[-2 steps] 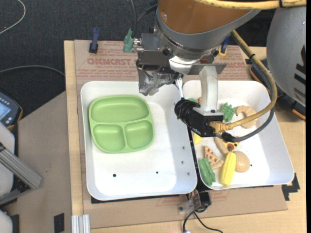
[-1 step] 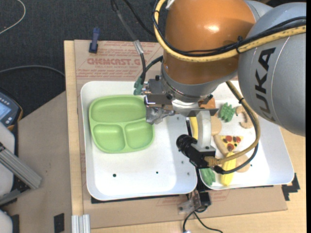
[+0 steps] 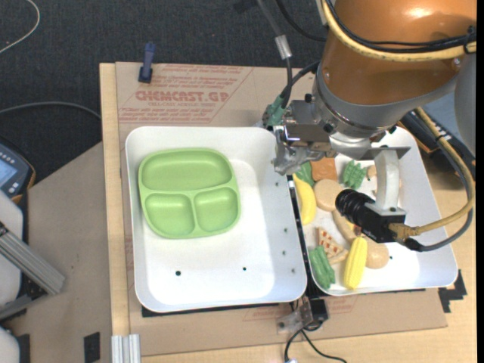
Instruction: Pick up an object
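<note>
The right white bin point(image 3: 437, 225) holds several toy foods. Among them are a yellow banana point(image 3: 305, 201), a corn cob point(image 3: 355, 262), a green pod point(image 3: 321, 267), a tan round biscuit point(image 3: 327, 197), a leafy green piece point(image 3: 353, 175) and a patterned wedge point(image 3: 330, 240). My gripper point(image 3: 290, 156) hangs low over the back left corner of this bin, just above the banana's far end and beside the wall between the bins. The wrist and arm hide the back of the bin. I see nothing between the fingers.
In the left white bin point(image 3: 227, 271) lies a light green divided plate point(image 3: 189, 192), towards its back left. Both bins rest on a cardboard sheet point(image 3: 181, 93) with a small blue clip point(image 3: 146, 62) at its far edge. Cables trail behind the arm.
</note>
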Available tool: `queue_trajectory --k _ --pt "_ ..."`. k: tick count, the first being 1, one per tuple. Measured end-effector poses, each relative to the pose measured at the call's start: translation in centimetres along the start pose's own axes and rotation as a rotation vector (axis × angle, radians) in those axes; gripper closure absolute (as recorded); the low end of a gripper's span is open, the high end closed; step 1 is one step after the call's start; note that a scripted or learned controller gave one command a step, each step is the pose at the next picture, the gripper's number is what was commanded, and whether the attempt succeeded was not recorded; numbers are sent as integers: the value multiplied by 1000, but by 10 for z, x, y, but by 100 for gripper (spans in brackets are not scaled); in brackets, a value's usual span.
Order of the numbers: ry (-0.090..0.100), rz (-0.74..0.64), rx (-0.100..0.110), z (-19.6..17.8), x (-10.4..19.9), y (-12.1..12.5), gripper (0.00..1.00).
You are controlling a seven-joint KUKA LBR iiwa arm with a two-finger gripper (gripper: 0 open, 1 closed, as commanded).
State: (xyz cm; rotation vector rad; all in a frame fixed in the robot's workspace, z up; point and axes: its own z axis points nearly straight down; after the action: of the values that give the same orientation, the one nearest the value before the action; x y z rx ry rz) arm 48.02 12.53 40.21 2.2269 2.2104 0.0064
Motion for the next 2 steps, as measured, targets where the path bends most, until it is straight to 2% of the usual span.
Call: queue_trajectory --k 1,2 --pt "3 -14 2 -25 63 -2 100" --pt "-5 -2 18 67 23 -3 100"
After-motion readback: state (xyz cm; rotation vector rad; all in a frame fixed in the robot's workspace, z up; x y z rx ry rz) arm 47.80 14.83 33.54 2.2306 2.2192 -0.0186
